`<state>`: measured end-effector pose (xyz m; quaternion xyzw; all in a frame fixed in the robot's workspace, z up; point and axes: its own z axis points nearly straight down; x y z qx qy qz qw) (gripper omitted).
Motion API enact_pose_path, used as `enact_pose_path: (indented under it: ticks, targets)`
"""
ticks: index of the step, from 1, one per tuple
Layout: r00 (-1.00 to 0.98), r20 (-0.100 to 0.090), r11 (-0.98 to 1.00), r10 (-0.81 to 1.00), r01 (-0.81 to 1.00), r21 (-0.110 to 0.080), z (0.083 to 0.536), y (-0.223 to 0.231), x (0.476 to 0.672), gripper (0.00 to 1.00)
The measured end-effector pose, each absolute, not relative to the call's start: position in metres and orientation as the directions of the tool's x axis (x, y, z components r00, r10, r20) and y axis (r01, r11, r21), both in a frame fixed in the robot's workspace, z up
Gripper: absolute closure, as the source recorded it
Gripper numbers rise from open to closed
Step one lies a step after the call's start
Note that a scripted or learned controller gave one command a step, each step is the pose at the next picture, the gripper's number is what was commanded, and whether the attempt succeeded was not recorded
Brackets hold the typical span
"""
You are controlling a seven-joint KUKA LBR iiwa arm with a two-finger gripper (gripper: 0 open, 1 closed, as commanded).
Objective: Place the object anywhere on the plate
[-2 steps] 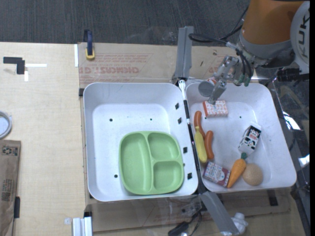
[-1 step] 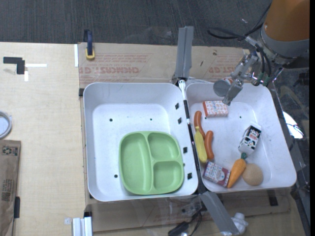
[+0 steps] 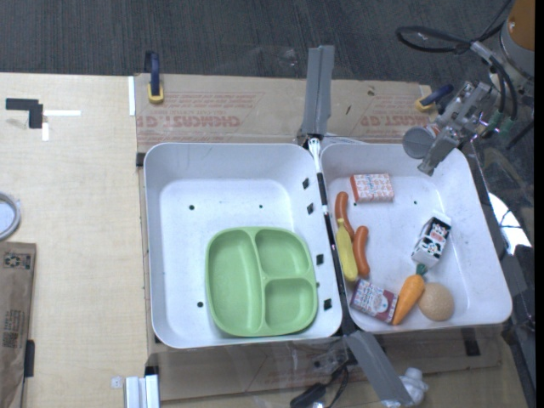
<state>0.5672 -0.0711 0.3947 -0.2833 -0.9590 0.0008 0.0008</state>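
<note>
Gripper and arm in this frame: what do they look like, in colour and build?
The gripper is grey metal, its body an open frame with small green and red wire ends showing. Black cables loop behind it. At the top right corner sits a patch of the arm's orange band.

Red lettering runs along the brown cardboard sheet (image 3: 255, 109) that lies behind the two bins; it stands upside down in the camera view and seems to read "CHEMCAT", repeated on both sides of the grey divider, though the smaller letters are too blurred to make out. A brown paper bag (image 3: 15, 313) at the bench's left edge bears a dark recycling sign. Print on the small cartons in the right bin is too small to read.
</note>
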Motion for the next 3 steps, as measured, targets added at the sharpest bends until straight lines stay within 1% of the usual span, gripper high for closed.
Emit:
enact_pose_path:
  ticks: [1, 2, 3]
  targets:
    - [-0.865, 0.002, 0.865, 0.502, 0.502, -0.002, 0.368, -0.060, 0.616, 1.00]
    - [-0.861, 0.001, 0.861, 0.509, 0.509, -0.002, 0.338, -0.020, 0.653, 1.00]
    - [-0.788, 0.003, 0.788, 0.616, 0.616, -0.004, 0.249, 0.010, 0.616, 1.00]
